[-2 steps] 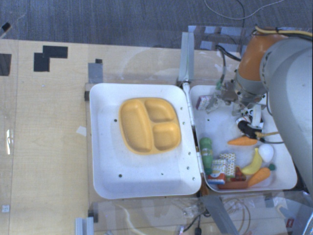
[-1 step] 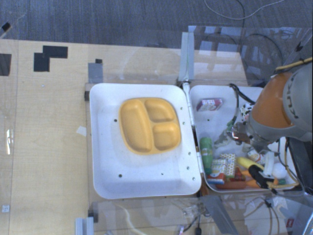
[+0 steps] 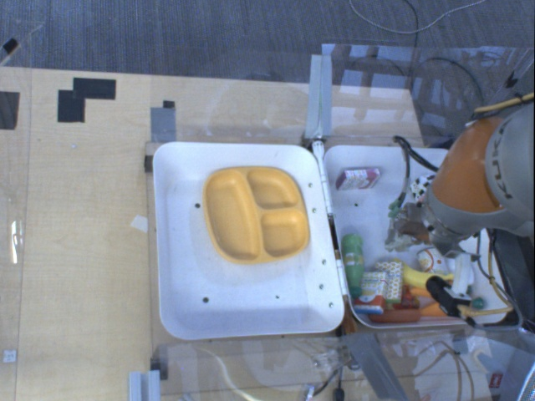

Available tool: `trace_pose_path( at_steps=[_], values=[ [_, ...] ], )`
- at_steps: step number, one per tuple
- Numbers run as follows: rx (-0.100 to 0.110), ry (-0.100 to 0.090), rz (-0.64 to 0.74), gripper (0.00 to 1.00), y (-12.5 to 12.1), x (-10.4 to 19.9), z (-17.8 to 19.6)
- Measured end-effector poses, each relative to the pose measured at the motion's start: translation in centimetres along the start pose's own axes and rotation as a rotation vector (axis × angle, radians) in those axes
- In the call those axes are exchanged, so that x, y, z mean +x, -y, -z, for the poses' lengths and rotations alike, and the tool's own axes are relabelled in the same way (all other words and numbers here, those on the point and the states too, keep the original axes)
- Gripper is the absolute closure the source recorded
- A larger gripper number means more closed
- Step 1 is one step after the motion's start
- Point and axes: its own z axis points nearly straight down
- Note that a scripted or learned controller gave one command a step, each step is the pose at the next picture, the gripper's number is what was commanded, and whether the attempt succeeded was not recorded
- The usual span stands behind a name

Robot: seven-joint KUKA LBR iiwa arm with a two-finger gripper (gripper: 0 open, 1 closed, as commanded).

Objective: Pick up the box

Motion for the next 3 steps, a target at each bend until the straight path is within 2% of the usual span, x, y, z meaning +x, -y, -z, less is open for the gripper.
trace_pose_path(
  at_steps=[1,2,3],
  values=[
    [0.0,0.0,0.0,0.0,0.0,0.0,0.0],
    [-0.005,0.008,0.176,0.0,3.9,0.8,-1.0],
    [-0.007,0.002,0.181,1.0,3.7,1.1,0.1]
  ],
)
